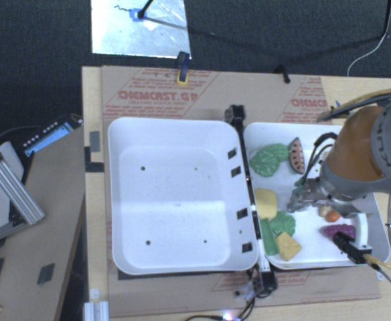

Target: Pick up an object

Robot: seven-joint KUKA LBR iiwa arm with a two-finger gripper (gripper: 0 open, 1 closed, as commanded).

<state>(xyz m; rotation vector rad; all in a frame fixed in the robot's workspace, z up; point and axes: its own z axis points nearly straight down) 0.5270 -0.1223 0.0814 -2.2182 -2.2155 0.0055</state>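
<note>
The right bin (316, 129) holds several toy foods: a green leafy piece (269, 159), a watermelon slice (295, 154), a pale yellow piece (266, 202), a green piece (278, 223), a yellow cheese wedge (288, 246), an orange item (329, 213) and a purple item (337, 232). My gripper (301, 199) hangs low over the middle of this bin, just right of the pale yellow piece and above the green piece. The wrist hides much of the bin's right side.
The left bin (175, 192) lies beside the right one, with black clips (239, 172) along the shared wall. Brown cardboard (249, 89) lies under both bins. A shiny sheet (140, 19) is at the back, and grey equipment (8, 186) stands left.
</note>
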